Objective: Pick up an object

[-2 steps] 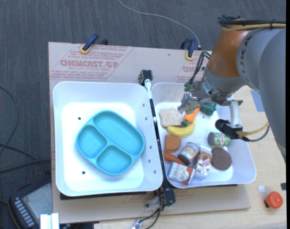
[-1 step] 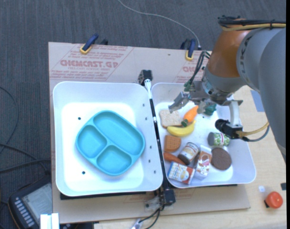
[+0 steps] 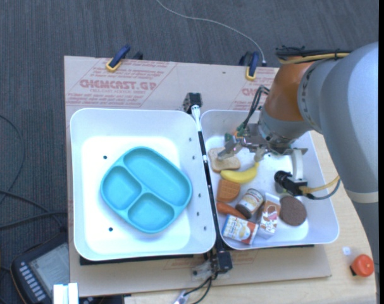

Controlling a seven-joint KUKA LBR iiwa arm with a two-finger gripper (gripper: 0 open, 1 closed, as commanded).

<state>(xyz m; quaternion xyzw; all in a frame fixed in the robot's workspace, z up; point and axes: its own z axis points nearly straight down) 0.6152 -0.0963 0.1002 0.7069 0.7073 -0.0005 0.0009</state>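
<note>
Glossy plastic bins [image 3: 84,170]; smooth blue tray [image 3: 146,189], probably plastic; cardboard underlay [image 3: 128,84].

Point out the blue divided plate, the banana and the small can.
blue divided plate [image 3: 146,189]: camera view, on its raised divider near the middle.
banana [image 3: 240,175]: camera view, mid-length on its yellow peel.
small can [image 3: 249,202]: camera view, on its labelled side.

The grey arm [image 3: 353,100] enters from the 3 o'clock side and fills the upper right. Its orange band [image 3: 285,97] sits above the wrist, which bends down toward 8 o'clock. The pincer [image 3: 237,145] hangs low at the end, pointing toward 9 o'clock.
</note>
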